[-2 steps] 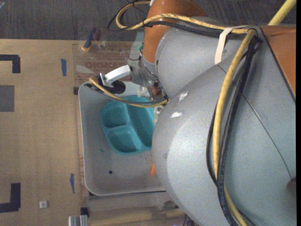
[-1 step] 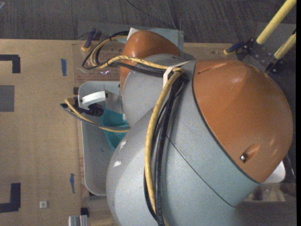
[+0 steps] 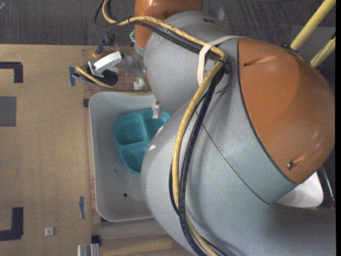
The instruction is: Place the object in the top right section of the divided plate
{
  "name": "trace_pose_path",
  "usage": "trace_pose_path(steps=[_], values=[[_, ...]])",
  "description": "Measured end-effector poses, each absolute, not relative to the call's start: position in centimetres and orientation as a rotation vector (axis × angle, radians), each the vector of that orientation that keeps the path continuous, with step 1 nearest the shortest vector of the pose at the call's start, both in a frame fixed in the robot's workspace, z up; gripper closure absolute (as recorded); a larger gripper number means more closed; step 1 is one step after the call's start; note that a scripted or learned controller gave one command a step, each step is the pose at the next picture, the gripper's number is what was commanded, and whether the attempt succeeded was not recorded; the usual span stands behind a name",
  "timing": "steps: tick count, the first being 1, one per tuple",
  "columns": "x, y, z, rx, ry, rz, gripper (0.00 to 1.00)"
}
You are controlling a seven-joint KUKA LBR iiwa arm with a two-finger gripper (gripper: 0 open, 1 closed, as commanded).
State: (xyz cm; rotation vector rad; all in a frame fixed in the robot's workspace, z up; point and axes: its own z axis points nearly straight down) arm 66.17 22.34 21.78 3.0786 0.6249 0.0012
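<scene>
Closest to the lens, the grey arm [image 3: 229,159] blocks much of your view. Past it, the hand [image 3: 137,72] hangs near the white bin's [image 3: 104,159] rim; you cannot tell how open it is or whether it holds anything. Just below the hand, the teal divided plate [image 3: 130,135] lies in that bin, partly hidden by the arm.

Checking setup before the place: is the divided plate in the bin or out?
In. The teal divided plate lies flat inside the white bin, partly hidden by the arm.

Right half of the teal divided plate [image 3: 132,137] and white bin [image 3: 106,191] behind the arm [image 3: 224,143].
</scene>
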Motion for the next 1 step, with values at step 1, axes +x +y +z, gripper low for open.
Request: trace_pose_path(steps=[1], values=[[65.1,21.63,34.72,3.111,0.436,0.005,0.0]])
